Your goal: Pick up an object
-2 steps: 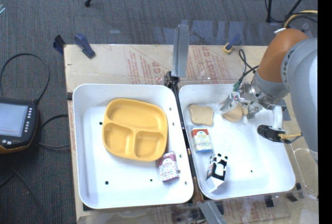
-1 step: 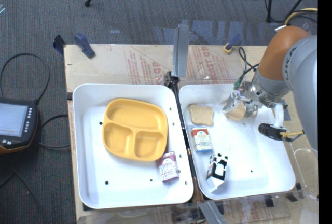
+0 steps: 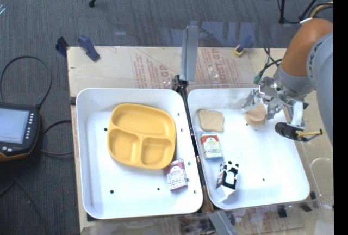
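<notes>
Objects for picking sit in both white bins on my bench. Nearest the gripper [image 3: 260, 104] is a small tan cup-like item [image 3: 255, 115] at the upper right of the right bin [image 3: 283, 174]; the tool hangs right over it, its metal parts touching or overlapping the top of the item from my angle. I cannot tell how the tool is set or whether it has any grip on the item, because the wrist blocks that spot.

Both bins rest side by side on a cardboard-covered bench top [image 3: 141, 68] with red printing on it. Around the bench lies dark grey carpet [image 3: 163, 0], with thin black stand legs crossing it at the top. On the floor to the left sits a control pendant [image 3: 16, 130] with a lit screen and a black cable looping away from it. Blue clamps [image 3: 88, 47] grip the bench's back edge, and a grey upright post [image 3: 190, 54] rises where the bins meet.

In the right bin I also see a slice of toast [image 3: 210, 119] near the upper left, a small red and white carton [image 3: 211, 146] just below it, and a black and white cow-pattern carton [image 3: 228, 175] lower down, tilted. The left bin [image 3: 92, 174] holds a yellow divided plate [image 3: 142, 135] and a small purple carton [image 3: 177, 174] near its lower right corner, just beside the plate.

The grey arm with its orange band [image 3: 307, 46] enters from the right and stands over the right bin's upper right corner.
</notes>
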`<state>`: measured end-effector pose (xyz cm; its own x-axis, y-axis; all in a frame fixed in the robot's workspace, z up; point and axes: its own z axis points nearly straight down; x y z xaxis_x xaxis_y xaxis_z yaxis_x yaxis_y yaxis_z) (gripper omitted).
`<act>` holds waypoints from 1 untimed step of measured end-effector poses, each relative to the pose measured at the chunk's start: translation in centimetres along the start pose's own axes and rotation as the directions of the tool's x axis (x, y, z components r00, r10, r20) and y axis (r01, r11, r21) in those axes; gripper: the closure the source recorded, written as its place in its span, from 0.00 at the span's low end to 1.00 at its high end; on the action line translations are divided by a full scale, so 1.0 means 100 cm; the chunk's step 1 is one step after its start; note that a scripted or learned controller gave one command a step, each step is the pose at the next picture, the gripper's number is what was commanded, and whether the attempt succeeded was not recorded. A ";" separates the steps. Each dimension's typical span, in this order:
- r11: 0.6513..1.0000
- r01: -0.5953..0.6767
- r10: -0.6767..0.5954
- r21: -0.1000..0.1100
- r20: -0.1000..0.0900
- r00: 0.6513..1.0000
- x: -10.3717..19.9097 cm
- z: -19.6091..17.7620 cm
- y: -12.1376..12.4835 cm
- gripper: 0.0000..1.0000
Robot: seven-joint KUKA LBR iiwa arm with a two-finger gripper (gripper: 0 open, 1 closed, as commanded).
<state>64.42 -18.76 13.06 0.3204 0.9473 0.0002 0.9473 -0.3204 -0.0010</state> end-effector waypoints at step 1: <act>1.000 0.018 -0.018 -0.004 -0.002 1.000 0.097 -0.073 -0.031 1.00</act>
